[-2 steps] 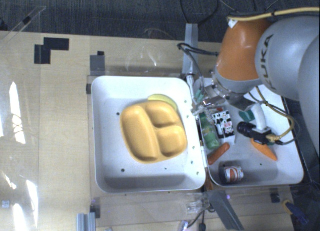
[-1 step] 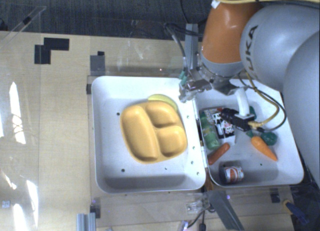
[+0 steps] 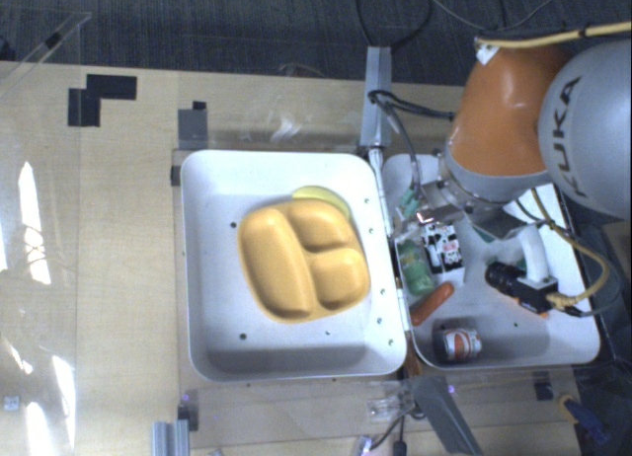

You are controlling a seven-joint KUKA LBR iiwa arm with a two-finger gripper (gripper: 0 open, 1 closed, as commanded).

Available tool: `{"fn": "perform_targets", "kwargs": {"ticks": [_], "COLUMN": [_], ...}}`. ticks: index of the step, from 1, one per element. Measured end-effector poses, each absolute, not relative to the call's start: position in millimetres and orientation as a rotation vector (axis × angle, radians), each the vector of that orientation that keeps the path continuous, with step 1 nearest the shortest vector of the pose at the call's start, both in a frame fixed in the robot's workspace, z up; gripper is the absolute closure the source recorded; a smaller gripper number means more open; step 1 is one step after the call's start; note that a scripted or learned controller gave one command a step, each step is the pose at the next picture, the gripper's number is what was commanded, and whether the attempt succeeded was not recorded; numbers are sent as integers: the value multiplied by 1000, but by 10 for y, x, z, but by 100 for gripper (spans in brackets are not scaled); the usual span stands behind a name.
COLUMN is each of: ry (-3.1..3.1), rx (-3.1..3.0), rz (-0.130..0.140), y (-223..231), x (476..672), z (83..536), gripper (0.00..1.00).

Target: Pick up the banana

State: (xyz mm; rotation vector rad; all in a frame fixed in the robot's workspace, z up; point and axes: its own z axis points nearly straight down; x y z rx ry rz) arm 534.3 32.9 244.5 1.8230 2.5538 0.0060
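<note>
A yellow-green curved piece (image 3: 324, 195), which looks like the banana, peeks out from behind a large yellow bun-shaped object (image 3: 301, 257) in the left bin (image 3: 212, 316); most of it is hidden. My gripper (image 3: 439, 245) hangs low over the left side of the right bin (image 3: 568, 341), below the arm's orange band. It is to the right of the banana, across the wall between the bins. I see nothing of the banana at the gripper.
Beside the gripper in the right bin lie a green packet (image 3: 412, 268), a red-orange sausage-shaped item (image 3: 432, 303) and a small can (image 3: 458, 343) on its side. Black cabling with a connector (image 3: 518, 284) trails at the right. A metal post (image 3: 375, 99) stands behind the bins.
</note>
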Motion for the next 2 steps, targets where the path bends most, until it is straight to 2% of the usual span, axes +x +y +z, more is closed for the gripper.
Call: {"fn": "perform_targets", "kwargs": {"ticks": [1,2], "ry": [2348,2130], "rx": [2085,2307], "rz": [3,2], "y": [-117,-1229], "x": [4877,4877], "z": [2273,1838], "gripper": [100,100]}}
